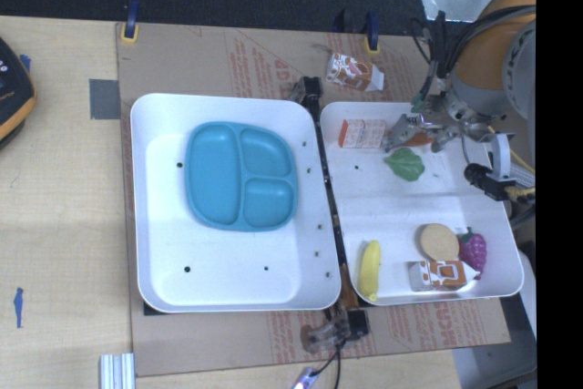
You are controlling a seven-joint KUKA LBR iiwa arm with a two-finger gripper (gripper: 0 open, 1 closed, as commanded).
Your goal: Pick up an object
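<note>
A miss or a double catch is judged likely in the right bin (510,287), because the green leaf (404,164) lies just below the fingers (419,134) while something small and orange sits right at them. How far they are spread cannot be told, and nothing is seen held.

Even overhead light, soft shadows. The left bin (164,196) shows mild glare on its floor. Image is low-res, slightly soft; far-right arm (496,50) possibly motion-blurred.
</note>
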